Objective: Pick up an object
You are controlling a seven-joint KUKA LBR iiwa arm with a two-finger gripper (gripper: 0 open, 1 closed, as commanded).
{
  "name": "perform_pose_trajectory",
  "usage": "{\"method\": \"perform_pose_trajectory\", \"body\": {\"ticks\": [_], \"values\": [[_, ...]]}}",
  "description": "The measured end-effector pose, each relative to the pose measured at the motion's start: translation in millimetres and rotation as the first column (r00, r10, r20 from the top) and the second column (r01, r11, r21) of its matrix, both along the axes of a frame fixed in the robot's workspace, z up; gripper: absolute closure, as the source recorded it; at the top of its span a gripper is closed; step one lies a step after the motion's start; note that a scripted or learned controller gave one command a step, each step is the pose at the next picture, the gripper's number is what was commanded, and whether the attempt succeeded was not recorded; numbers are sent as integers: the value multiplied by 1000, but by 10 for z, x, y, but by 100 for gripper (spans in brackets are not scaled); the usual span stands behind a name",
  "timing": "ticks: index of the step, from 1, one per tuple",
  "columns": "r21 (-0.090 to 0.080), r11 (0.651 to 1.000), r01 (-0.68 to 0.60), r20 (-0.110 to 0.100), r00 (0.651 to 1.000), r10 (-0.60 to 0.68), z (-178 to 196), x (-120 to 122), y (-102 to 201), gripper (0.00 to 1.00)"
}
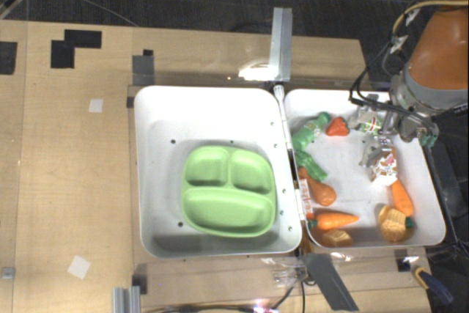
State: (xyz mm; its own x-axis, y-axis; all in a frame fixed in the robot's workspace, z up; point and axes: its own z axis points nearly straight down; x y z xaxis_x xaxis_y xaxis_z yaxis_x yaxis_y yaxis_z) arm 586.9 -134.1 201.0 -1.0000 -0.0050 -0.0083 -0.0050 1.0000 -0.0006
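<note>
The right bin (432,179) holds several toy foods. Among them are a red strawberry (337,127), a green leafy piece (311,133), a second green piece (313,167), and an orange carrot (335,218) near the front. My gripper (376,153) hangs low in the bin's right half, right over a small white and red item (384,169) and seemingly touching its top. Whether that item is gripped cannot be made out. Just in front of it lies another carrot (401,197).
The left bin (157,157) carries a green divided plate (227,189). An orange pear-shaped piece (321,192), a tan bread piece (336,237) and a yellow lumpy piece (392,223) lie along the right bin's front. A metal post (281,40) stands behind the divider.
</note>
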Motion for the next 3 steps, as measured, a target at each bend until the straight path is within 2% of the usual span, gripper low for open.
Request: {"method": "perform_pose_trajectory", "body": {"ticks": [1, 3], "values": [[-2, 999, 51, 9, 999, -51, -1108, 43, -288, 0], [2, 971, 241, 10, 971, -241, -1108, -738, -404, 0]]}}
